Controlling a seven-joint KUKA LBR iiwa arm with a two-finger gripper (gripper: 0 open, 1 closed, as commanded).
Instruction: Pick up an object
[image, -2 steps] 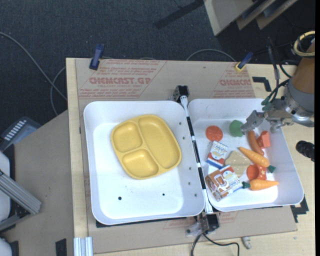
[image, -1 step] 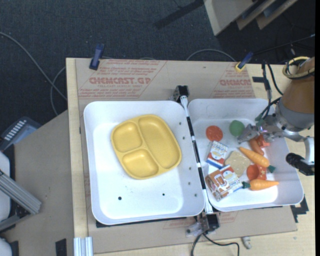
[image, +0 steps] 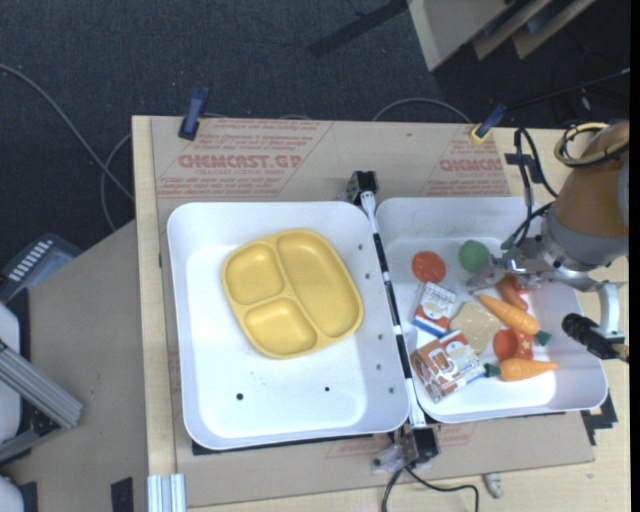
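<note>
Half the tool (image: 510, 268) hidden by wrist over right bin (image: 440, 215), tips near carrot (image: 508, 312); can't tell grip state.

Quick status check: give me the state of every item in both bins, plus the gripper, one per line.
Yellow tray: upright in the left bin, compartments bare.
Red ball: loose in the right bin.
Green ball: loose, near the gripper.
Upper carrot: lying flat.
Lower carrot: lying flat by the front wall.
Cracker: flat amid the pile.
Orange packet: flat, tilted.
White packet: flat.
Gripper: low over the right bin; grasp unclear.
</note>
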